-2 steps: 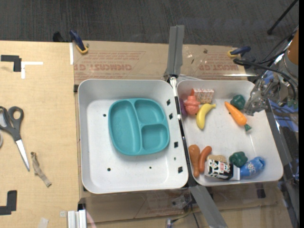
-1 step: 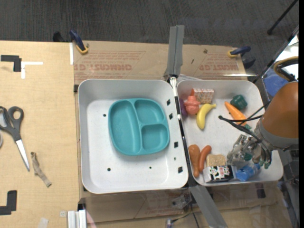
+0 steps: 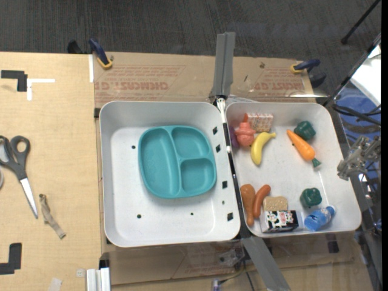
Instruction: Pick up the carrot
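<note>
One gripper (image 3: 353, 157) shows at the right edge of the scene, a grey metal claw poised over the outer rim of the right bin (image 3: 337, 139). Its fingers are too small and blurred to tell whether they are open or closed, and nothing can be seen between them.

The carrot (image 3: 301, 145) lies inside that same bin, in its upper right part, left of the claw and apart from it. It rests at a slant, with its orange body running from upper left down to a green tip at lower right. A dark green vegetable (image 3: 305, 130) sits just above it, close to touching. Left of the carrot lie a banana (image 3: 260, 147), a pink toy (image 3: 244, 134) and a small speckled block (image 3: 260, 122).

Lower in the bin sit another green piece (image 3: 311, 196), a blue bottle (image 3: 319, 217), a black-and-white carton (image 3: 280, 220), a slice of bread (image 3: 276, 203) and two sausages (image 3: 254, 202) side by side.

Beyond the central divider, the left bin (image 3: 116, 180) carries a teal divided plate (image 3: 177, 161). Well off to the left, scissors (image 3: 18, 170) lie on the brown bench top (image 3: 48, 120).
</note>
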`<state>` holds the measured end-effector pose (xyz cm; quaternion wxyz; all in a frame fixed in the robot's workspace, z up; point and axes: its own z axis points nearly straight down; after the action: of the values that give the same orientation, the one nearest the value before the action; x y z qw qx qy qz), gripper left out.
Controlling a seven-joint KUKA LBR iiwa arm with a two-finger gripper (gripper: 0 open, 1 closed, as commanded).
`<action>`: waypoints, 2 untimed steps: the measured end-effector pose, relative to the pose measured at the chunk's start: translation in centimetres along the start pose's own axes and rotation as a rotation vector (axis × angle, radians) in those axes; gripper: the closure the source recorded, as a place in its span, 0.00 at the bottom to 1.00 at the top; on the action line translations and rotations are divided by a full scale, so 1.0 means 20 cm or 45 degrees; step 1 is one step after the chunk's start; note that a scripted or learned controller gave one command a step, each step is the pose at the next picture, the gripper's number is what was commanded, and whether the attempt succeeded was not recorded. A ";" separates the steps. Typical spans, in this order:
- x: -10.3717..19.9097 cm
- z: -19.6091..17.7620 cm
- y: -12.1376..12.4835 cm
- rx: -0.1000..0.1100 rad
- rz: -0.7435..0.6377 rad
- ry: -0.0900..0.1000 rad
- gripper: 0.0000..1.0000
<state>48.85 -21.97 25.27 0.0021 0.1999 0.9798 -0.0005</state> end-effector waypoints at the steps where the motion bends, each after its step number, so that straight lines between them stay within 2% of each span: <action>1: 0.00 0.00 0.00 0.000 0.000 0.001 0.00; 2: 0.01 0.64 0.09 -0.002 -0.256 0.001 0.00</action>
<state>49.36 -20.22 12.56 0.0017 0.1007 0.9949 0.0001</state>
